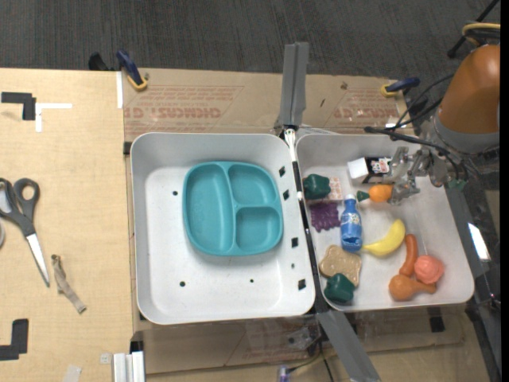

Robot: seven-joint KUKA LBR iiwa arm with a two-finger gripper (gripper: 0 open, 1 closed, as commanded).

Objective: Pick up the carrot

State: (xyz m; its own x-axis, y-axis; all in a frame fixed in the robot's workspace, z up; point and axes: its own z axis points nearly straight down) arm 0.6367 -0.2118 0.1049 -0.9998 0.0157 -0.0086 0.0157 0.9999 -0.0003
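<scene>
Nearest the lens: dark green toy vegetable [339, 288], at the front edge of the right white bin [460, 237], touching a tan slice of toy bread [340, 263].
Landmark: blue plastic bottle [351, 224], lying mid-bin.
Carrot: small orange toy carrot with a green tip [379, 192], up and to the right of the bottle, resting on the bin floor.
Gripper: metal two-finger gripper [407, 183] just beside the carrot's right end; whether its fingers are parted or closed cannot be told.
Neighbours: yellow toy banana [386, 240] right of the bottle; purple toy grapes [324, 216] to its left.
Left bin: teal divided plate [233, 208], well apart from the bottle.
Progress: approach looks made; carrot not lifted. Grasp and raise remain, by this view.
</scene>
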